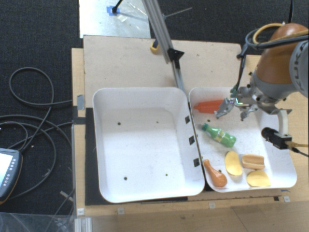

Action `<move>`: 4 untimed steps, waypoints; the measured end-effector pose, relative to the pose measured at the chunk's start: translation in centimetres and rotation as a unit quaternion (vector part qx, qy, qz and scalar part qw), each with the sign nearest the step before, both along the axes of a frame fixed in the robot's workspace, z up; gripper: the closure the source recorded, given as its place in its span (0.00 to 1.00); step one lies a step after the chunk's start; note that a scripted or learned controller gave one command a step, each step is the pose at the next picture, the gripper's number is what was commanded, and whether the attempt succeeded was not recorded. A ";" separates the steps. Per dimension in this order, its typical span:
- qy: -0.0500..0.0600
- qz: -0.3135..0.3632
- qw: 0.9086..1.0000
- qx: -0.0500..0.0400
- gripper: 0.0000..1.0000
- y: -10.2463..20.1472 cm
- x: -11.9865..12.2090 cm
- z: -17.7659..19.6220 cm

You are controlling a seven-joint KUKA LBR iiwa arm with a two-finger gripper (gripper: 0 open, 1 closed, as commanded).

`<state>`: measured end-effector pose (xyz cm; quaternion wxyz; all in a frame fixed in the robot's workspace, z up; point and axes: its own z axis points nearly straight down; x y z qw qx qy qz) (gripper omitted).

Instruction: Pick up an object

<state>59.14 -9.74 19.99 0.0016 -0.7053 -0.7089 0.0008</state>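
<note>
I see gripper (pixel 236 108) hovering, fingers spread apart, nothing between them; orange carrot (pixel 208 106) just left of gripper in right bin (pixel 289 170), long axis pointing at gripper; green bottle (pixel 219 135) below-left of gripper, lying aslant

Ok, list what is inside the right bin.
Right bin holds an orange carrot-like piece, green bottle, drumstick, and three yellowish food pieces. The gripper and arm cover its far right corner.

r bin (pixel 289 175) – green bottle (pixel 219 135) flat | carrot (pixel 208 106) | drumstick (pixel 215 174) | 3 bread bits (pixel 233 163)
</note>
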 end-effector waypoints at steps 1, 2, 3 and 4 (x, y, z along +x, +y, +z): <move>-0.002 -0.001 1.000 0.000 0.00 0.0 0.1 0.2; 0.000 -0.003 1.000 0.000 0.00 0.1 -0.9 -5.5; 0.000 -0.002 1.000 0.000 0.00 0.1 -0.9 -10.8; -0.002 -0.003 1.000 0.000 1.00 0.1 -0.8 -9.4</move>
